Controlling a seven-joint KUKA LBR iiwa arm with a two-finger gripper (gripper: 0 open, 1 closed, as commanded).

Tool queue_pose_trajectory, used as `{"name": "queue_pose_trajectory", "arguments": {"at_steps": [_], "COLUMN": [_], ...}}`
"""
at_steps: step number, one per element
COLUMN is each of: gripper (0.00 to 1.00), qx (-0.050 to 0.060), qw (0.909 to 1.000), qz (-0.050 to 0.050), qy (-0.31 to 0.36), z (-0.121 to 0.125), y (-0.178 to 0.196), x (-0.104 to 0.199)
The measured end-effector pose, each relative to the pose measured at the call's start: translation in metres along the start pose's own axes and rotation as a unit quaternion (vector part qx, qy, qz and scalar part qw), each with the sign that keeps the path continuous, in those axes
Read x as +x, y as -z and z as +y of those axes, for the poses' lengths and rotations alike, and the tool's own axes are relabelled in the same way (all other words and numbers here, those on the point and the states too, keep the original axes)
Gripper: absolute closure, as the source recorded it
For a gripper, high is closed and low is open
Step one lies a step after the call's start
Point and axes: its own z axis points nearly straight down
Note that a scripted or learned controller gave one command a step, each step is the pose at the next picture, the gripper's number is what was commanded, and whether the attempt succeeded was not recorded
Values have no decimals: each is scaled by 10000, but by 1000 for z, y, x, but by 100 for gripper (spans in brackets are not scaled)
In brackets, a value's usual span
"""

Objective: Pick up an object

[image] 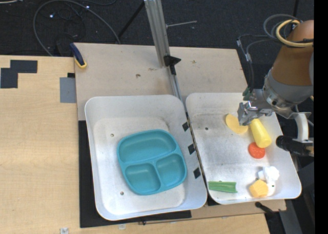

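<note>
My tool (246, 116) hangs over the right bin (215, 176); yellow cylinder (260, 132) lies just right, slanting; grip state I cannot tell.

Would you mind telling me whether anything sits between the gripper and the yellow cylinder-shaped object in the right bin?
Nothing visible does. The gripper hangs over the right white bin, with the yellow cylinder-shaped object just below and beside it. The flat pale-yellow piece lies close on the other side, not between them.
</note>
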Motion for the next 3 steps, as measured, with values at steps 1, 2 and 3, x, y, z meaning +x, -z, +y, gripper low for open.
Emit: {"name": "queue_pose_trajectory", "arguments": {"at_steps": [1, 2, 3], "gripper": [100, 100, 100], "qx": [18, 31, 32], "qw": [10000, 10000, 10000], "qz": [11, 12, 9], "qy": [16, 14, 14], "z": [5, 0, -9], "y": [3, -9, -7], "x": [61, 111, 167]}}
